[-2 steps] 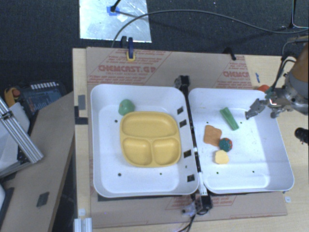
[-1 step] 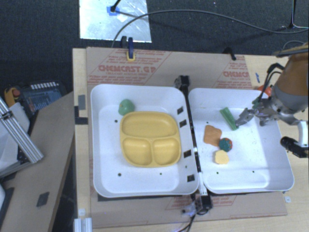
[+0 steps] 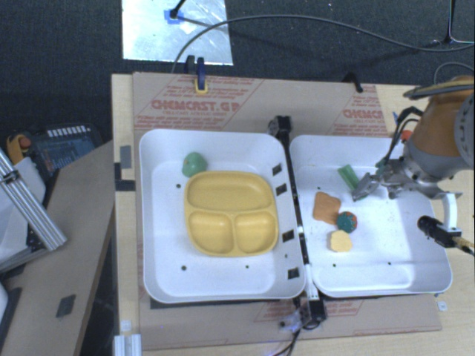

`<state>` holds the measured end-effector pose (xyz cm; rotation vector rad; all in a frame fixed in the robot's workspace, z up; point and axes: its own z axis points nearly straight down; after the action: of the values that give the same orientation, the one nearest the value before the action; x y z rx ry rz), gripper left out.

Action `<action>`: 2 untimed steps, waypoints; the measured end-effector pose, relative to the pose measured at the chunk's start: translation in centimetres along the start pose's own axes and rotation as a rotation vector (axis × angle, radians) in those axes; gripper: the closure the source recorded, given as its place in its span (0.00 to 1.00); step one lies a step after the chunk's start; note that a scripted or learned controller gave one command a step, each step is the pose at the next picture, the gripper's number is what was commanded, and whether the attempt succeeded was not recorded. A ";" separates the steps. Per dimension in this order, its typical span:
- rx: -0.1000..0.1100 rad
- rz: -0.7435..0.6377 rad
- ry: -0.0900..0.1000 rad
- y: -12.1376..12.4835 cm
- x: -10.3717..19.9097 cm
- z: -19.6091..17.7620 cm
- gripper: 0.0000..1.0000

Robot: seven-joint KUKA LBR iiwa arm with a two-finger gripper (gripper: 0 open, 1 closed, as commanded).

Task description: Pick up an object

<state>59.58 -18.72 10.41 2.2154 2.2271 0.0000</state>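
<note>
Green block [image 3: 348, 175] is lying in the right bin [image 3: 401, 273], right of frame centre, just beside the gripper [image 3: 364, 189], which is reaching low toward it; whether it is gripping anything, I cannot tell.

Yellow tray [image 3: 228, 222] in left bin [image 3: 159, 273]; arm [image 3: 438, 143] above right bin [image 3: 427, 273].

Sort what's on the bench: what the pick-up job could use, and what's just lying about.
Job:
gripper
green block
orange piece
teal-and-red ball
yellow disc
right bin

Lying about:
yellow tray
green lump
left bin
</note>
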 end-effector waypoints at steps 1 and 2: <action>-0.004 -0.001 -0.002 0.1 -0.1 -1.3 1.00; -0.004 0.005 -0.001 -0.4 -0.8 -6.2 1.00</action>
<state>59.19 -19.54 16.65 2.2181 2.2189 0.0031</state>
